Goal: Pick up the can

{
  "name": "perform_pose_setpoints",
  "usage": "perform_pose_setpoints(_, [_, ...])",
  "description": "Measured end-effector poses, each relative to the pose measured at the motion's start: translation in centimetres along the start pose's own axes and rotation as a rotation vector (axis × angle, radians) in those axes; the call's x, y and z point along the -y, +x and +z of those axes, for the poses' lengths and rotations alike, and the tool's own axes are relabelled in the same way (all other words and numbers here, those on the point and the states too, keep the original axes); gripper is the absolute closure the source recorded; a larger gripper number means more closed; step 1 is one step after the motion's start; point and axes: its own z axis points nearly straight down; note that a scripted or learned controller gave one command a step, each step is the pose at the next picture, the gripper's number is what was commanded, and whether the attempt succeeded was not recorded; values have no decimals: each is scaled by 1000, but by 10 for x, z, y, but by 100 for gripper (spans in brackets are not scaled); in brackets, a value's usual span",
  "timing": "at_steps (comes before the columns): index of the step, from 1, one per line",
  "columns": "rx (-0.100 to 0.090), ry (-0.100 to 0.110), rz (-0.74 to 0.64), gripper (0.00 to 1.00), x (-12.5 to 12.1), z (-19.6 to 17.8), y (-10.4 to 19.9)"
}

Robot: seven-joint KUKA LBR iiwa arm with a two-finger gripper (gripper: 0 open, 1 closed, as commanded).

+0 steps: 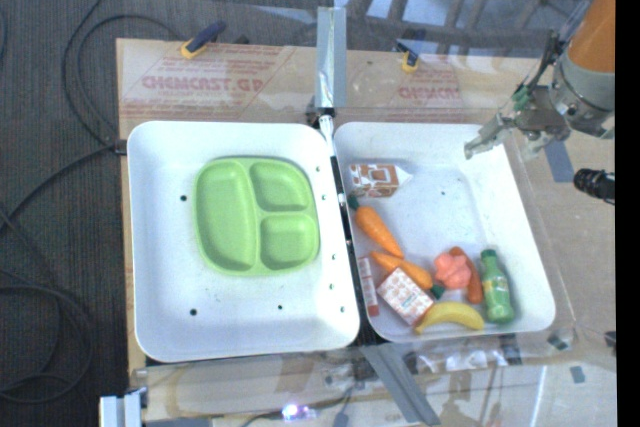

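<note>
Fingers (505, 133) spread open, empty, at right bin's (470, 185) one o'clock rim; can (376, 179) lying at eleven o'clock against divider wall, risking blocked closure or slip.

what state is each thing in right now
gripper: open, above the right bin's far edge, holding nothing
green tray: flat in the left bin, nothing on it
brown carton: lying on its side
carrot: lying flat
red-white box: lying flat
banana: lying by the near wall
green bottle: lying on its side
right bin: holds the food items
</note>
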Motion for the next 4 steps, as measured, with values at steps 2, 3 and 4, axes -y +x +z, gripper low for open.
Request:
perform_pose_setpoints(2, [7, -14, -134, 0, 30, 146, 60])
perform_pose_setpoints(3, [7, -17, 34, 0, 112, 145, 77])
perform_pose_setpoints(4, [4, -13, 236, 0, 44, 146, 26])
